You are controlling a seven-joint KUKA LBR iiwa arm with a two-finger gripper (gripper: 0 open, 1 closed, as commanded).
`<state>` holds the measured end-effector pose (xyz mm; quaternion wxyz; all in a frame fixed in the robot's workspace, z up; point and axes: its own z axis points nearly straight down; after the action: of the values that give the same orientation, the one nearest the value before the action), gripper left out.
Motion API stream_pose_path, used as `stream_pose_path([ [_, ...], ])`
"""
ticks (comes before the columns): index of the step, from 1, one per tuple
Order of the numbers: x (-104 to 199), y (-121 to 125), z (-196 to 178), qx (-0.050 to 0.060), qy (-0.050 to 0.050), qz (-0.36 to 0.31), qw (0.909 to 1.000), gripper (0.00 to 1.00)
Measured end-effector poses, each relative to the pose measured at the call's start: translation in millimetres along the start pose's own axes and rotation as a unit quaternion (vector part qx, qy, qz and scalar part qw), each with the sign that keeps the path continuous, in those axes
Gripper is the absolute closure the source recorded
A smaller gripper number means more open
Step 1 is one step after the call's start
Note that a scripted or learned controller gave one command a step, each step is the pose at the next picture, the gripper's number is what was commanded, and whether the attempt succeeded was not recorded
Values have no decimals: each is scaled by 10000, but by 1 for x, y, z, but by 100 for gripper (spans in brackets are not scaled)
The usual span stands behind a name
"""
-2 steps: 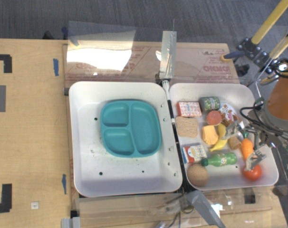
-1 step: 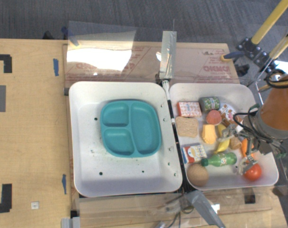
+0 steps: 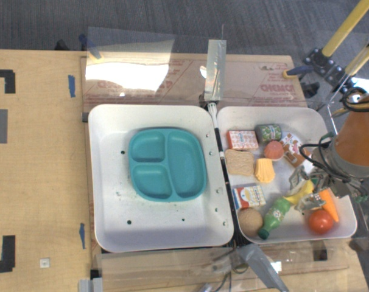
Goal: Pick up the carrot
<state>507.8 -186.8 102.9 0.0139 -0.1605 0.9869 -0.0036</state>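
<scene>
The carrot (image 3: 329,203), a short orange piece, lies in the right bin (image 3: 349,227) near its right wall, just above a red tomato (image 3: 320,222). My gripper (image 3: 312,190) hangs low over this corner, directly left of the carrot and touching or nearly touching it. The grey wrist and orange band (image 3: 357,140) come in from the right and hide part of the bin behind them. A yellow banana (image 3: 298,192) lies right under the gripper's left side. Whether the carrot sits inside the gripper is unclear.
The right bin is crowded: a green bottle (image 3: 274,214), a brown potato (image 3: 250,220), small cartons (image 3: 249,196), toast (image 3: 238,162), cheese (image 3: 265,170), a can (image 3: 269,131). A teal divided plate (image 3: 168,164) sits in the left bin (image 3: 105,163).
</scene>
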Motion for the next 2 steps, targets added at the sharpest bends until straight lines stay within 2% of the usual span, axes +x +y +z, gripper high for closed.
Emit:
stream_pose_path([
  [1,6,-37,-55,-42,85,-946,9955,100],
  [2,-55,61,-102,-52,68,-285,9996,100],
])
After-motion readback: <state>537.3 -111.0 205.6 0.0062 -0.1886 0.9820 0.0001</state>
